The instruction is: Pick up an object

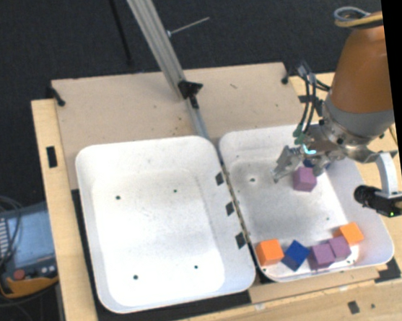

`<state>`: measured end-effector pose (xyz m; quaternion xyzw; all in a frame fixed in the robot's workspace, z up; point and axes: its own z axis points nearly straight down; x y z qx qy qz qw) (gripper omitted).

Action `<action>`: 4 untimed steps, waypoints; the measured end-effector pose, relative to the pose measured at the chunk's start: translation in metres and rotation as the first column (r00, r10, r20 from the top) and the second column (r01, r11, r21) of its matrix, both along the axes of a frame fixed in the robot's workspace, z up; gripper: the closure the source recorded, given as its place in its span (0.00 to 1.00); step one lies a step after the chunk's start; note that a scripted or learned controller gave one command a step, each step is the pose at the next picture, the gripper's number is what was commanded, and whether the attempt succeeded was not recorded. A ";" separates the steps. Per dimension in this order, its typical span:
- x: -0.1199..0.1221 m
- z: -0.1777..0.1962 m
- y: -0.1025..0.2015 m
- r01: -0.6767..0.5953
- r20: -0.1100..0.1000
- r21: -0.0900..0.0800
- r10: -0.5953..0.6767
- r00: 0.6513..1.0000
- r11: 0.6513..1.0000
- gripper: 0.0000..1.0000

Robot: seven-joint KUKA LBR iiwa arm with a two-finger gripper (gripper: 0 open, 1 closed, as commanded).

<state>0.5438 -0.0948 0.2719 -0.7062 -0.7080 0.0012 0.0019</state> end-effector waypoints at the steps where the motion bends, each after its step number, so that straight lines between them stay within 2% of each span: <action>1: 0.001 0.002 -0.001 0.003 0.005 -0.001 -0.003 1.000 1.000 0.00; 3: 0.004 -0.088 -0.014 0.004 0.000 -0.002 -0.004 1.000 1.000 0.00; 4: 0.002 -0.131 -0.012 0.005 0.000 -0.002 -0.005 1.000 1.000 0.00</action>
